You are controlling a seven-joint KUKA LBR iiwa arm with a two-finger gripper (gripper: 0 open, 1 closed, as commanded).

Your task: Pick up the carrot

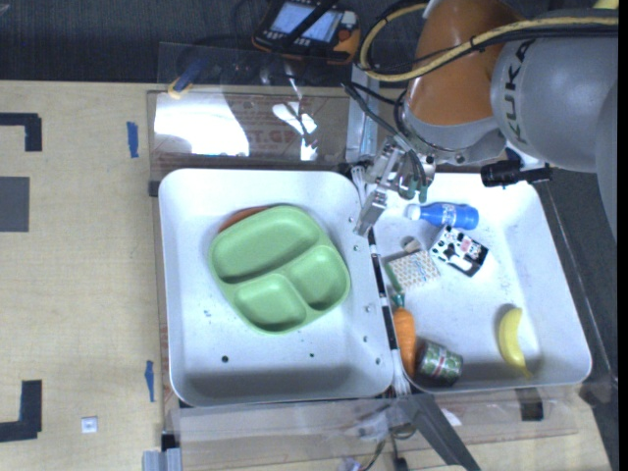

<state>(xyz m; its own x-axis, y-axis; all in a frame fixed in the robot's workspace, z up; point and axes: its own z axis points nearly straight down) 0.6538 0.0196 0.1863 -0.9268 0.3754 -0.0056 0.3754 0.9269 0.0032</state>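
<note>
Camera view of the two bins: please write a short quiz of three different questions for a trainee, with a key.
1. True or false: the carrot lies in the right bin, against its left wall.
2. Which thing touches the carrot's lower end? A) banana B) green can C) blue bottle
3. Fill in: the green divided plate sits in the ____ bin.

Key: 1 true; 2 B; 3 left. The claw hangs over the wall between the bins, up the view from the carrot.
</note>
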